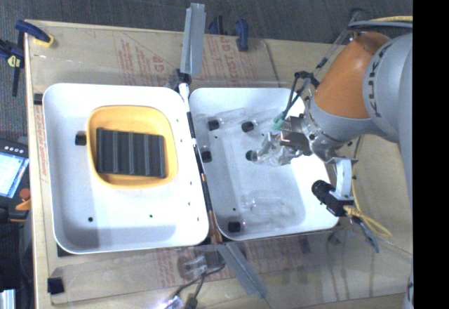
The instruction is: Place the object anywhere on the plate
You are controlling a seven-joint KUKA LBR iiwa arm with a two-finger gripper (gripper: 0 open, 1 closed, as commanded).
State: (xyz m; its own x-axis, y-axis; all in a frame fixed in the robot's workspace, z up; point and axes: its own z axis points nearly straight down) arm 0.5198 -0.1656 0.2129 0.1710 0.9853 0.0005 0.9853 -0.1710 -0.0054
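Camera view, and we are looking down on the gripper (270,149) hanging low over the middle of the right bin (231,100), the grey arm (382,86) with its orange band reaching in behind it. We cannot tell how the gripper stands; glare and clear plastic blur everything at its tip. Right at that tip we see a small transparent object (261,154), touching or just beside it, and we cannot say whether it is gripped. Near the gripper, toward the far wall, another clear piece (226,121) lies flat, and a faint clear shape (270,204) sits on the near side of it. Well away from the gripper, across the divider, we have the yellow plate (131,118) in the left bin (105,227), with a dark ribbed block (131,152) lying on it.
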